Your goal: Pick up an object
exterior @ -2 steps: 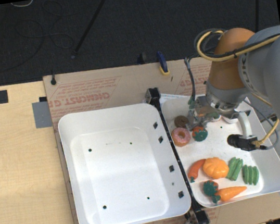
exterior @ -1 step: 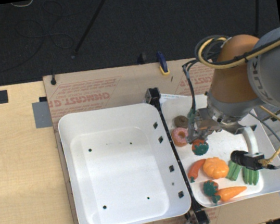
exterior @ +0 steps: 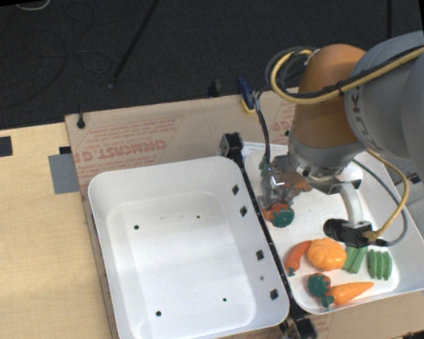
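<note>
Hand: the hand (exterior: 277, 194) is low in the right bin (exterior: 419, 267), right above a small green-and-red toy (exterior: 282, 216); whether it grips the toy cannot be told.
Toys: carrot (exterior: 351, 291), orange pumpkin (exterior: 326, 253) and green pods (exterior: 379, 264) lie near the bin's front.
Left bin (exterior: 108, 221): beside it on the bench (exterior: 29, 273).

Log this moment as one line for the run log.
arm: over right bin | hand: low at bin's left side, by a small red-and-green toy | grasp: not confirmed | toy vegetables: lying near bin's front

Toy veg pile (exterior: 335, 265) in right bin's (exterior: 420, 271) near corner.
</note>
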You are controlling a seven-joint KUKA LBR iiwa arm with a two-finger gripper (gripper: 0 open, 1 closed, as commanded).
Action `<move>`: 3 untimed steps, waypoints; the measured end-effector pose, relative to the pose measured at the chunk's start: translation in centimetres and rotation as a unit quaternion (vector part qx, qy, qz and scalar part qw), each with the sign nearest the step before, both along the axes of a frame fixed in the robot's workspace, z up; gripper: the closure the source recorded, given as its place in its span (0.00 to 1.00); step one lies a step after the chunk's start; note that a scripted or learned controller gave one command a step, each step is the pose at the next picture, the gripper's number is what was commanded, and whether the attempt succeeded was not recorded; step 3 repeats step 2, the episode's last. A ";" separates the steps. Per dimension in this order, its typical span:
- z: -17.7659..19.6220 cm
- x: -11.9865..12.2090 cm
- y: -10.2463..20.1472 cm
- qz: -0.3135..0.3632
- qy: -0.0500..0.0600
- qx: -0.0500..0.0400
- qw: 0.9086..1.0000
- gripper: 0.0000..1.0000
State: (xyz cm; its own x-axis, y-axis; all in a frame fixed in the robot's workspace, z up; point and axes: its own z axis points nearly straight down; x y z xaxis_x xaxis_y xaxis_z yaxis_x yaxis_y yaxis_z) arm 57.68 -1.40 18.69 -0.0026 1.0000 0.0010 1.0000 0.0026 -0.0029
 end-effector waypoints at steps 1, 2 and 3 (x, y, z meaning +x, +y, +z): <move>1.9 2.0 3.2 0.000 -0.001 0.000 1.000 1.00; 5.7 2.1 1.7 -0.001 -0.001 -0.001 1.000 1.00; 5.7 2.1 1.7 -0.001 -0.001 -0.001 1.000 1.00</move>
